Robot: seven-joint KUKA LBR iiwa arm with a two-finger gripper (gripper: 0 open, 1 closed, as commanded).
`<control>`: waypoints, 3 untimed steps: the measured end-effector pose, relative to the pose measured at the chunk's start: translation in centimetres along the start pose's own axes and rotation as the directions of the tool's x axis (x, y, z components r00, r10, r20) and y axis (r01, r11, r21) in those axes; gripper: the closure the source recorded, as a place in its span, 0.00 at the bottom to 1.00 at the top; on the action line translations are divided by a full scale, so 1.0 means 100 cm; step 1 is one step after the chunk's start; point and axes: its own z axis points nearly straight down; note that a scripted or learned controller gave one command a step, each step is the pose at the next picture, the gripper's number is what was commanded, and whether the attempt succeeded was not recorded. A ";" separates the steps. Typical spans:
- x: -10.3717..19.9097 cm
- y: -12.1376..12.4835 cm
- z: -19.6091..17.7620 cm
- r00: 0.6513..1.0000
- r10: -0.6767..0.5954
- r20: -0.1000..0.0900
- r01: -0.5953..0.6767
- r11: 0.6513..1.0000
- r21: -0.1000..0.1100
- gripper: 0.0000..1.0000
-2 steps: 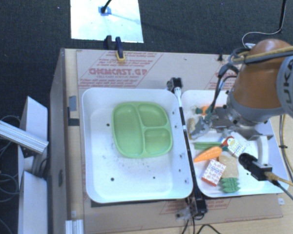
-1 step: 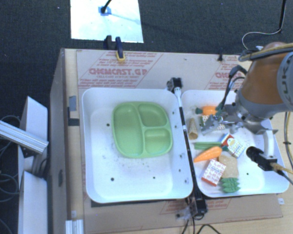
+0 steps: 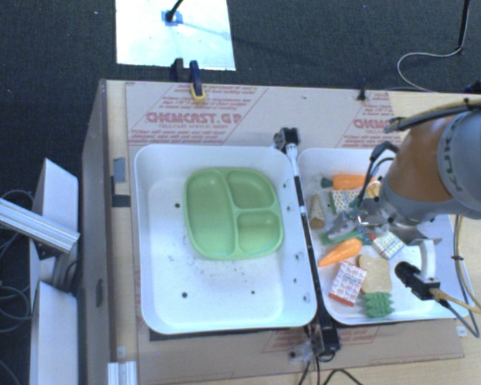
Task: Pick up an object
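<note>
Fingers [image 3: 354, 229] low, carrot [image 3: 340, 252] just below

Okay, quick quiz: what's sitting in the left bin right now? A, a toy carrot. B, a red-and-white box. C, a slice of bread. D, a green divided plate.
D: the green divided plate lies alone in the left bin, while the toy carrot and the other small items lie in the right bin.

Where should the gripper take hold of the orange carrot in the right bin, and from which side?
Grip the carrot across its thick middle, coming from above. It lies flat and slanted, tapering toward the divider, so fingers should probably close across its short width. The gripper is just above it.
</note>
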 end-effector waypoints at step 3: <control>-0.002 0.076 0.006 1.000 -0.001 -0.002 0.001 1.000 0.009 0.00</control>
